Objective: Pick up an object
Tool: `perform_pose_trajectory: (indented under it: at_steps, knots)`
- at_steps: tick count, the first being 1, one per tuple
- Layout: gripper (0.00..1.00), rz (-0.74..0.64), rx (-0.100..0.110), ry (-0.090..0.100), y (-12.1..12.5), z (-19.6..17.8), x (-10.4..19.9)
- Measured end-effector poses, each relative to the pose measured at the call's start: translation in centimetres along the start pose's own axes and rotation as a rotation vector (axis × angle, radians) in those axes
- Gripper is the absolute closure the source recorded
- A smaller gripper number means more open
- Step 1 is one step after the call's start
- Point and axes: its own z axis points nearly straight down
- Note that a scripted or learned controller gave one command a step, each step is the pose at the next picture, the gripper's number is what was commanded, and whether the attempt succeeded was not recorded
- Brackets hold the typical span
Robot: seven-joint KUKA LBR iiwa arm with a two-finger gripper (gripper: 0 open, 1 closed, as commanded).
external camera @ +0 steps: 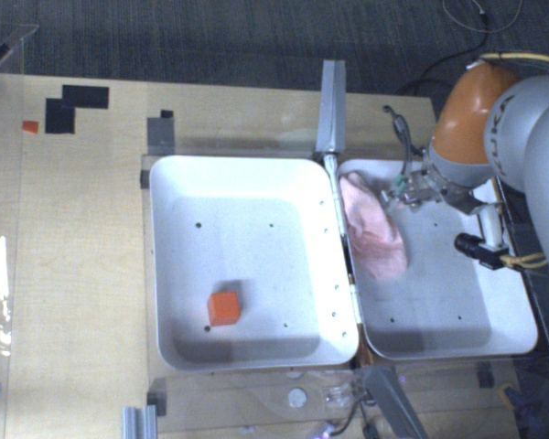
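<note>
Two shallow white bins are sitting side by side on the wooden bench (73, 273), with a grey divider bar (330, 108) rising from the seam between them toward the top of the frame. In the left bin (256, 199), a small orange block (224, 308) is lying alone in the lower left part of the floor, well apart from everything else. In the right bin (457, 327), a crumpled pink cloth (373, 227) is lying along the left wall, stretching from the upper left corner down toward the middle of that side. The grey arm with its orange band (467, 108) is reaching in from the upper right of the frame, and the gripper (404, 193) is hanging low over the upper part of the right bin. The cloth is lying just to the left of the gripper and a little below it, its upper right edge looking very near or touching the tool, though contact is too small to judge. Whether the jaws are apart or together cannot be told from this slanted view, and nothing is visibly sitting between them. The orange block is lying far off toward the lower left, across the divider.
</note>
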Motion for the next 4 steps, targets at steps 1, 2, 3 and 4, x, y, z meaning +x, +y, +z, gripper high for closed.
perform_pose_trajectory:
  at_steps: [1,2,3,4]
  knots:
    - [0.00,-0.158,-0.004,-0.003,-1.8,-0.1,2.1]
    - [0.00,-0.125,0.000,0.000,-1.2,-9.4,0.9]
    - [0.00,-0.152,-0.001,0.000,3.1,-21.3,2.2]
    - [0.00,0.074,0.010,0.004,3.5,-9.4,3.1]
